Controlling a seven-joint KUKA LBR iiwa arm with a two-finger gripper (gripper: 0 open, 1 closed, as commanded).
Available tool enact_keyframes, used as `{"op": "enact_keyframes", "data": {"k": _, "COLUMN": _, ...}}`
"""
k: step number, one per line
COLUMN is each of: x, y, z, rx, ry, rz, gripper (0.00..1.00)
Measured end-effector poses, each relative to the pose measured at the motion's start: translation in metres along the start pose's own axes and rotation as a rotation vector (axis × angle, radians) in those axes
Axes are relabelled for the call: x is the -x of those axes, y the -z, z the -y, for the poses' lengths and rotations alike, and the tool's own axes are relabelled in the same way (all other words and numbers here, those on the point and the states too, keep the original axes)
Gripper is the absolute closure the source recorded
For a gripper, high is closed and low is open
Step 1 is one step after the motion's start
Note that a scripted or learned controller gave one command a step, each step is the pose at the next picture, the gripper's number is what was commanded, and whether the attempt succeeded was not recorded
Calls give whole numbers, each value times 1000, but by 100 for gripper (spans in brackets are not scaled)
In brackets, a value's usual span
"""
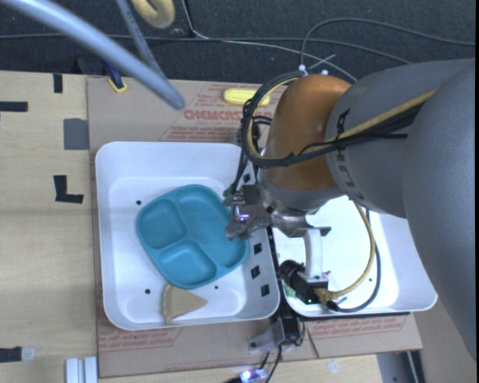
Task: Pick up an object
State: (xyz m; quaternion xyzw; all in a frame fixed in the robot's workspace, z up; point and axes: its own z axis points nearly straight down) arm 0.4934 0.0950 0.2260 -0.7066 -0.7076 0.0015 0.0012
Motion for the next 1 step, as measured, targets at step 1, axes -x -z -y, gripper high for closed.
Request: {"op": "enact_keyframes", "data": {"k": 1, "x": 0, "y": 0, "z": -1, "rx": 1, "ry": 0, "rz": 0, "gripper": 0}}
